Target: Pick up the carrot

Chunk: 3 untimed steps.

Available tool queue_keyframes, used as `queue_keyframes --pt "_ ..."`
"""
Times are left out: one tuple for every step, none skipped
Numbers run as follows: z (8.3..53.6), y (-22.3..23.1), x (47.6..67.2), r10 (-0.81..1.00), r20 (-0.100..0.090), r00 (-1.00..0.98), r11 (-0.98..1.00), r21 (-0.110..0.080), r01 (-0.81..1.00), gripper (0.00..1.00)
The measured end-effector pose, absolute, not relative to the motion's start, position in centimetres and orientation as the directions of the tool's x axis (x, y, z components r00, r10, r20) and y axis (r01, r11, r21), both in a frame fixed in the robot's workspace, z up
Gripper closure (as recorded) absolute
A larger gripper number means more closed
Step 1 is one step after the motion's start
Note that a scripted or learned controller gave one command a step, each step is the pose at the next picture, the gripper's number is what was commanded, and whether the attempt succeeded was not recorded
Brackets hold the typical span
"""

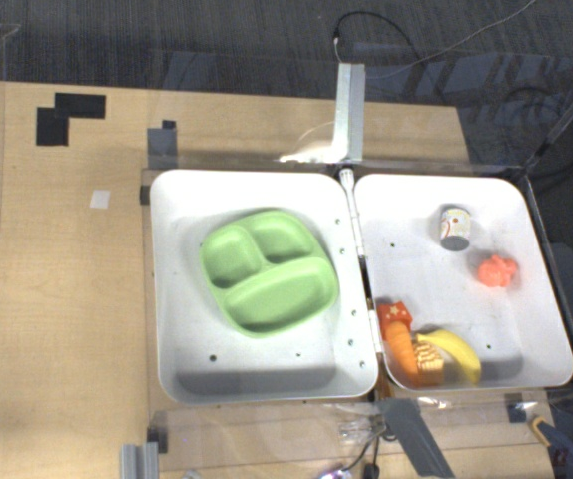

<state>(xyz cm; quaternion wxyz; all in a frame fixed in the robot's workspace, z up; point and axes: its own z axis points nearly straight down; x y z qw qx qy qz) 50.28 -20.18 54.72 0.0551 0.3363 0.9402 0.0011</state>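
Carrot [400, 348]: orange, lying in the near left corner of the right bin [526, 267], close against the wall that divides the two bins. Long axis runs roughly away from the camera.
Neighbours: a red block [395, 314] touches its far end; a banana [453, 353] lies just beside it on the right, with something yellow-orange and patterned [428, 363] between or over them. I cannot tell where the carrot ends under that clutter.
Other items, right bin: a small white can [454, 228] and a pink-orange toy [498, 271], both well apart from the carrot.
Left bin [177, 267]: holds a green divided plate [270, 270]; not part of this task.
Desk [57, 297]: light wood, carries both bins.
Tool: its state cannot be told from this frame.
Progress: judged not begun; the carrot lies untouched in the bin.
Handling, judged: likely a light, stiff toy with a smooth, tapered, rounded body, so it may slip or roll out of a pinch.
Where to grip, judged: across the exposed middle, fingers closing across the short width.
Risk, judged: bin wall on one side and banana on the other leave little finger room; a neighbour may be caught instead.
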Motion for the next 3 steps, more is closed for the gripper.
queue_keyframes --pt "56.1 -20.2 50.4 0.63 -0.114 -0.768 0.776 0.043 0.629 1.0" --pt "57.4 -20.1 50.5 0.627 -0.125 -0.769 0.778 0.047 0.627 1.0" --pt "58.8 -20.1 50.6 0.625 -0.136 -0.769 0.779 0.051 0.624 1.0"
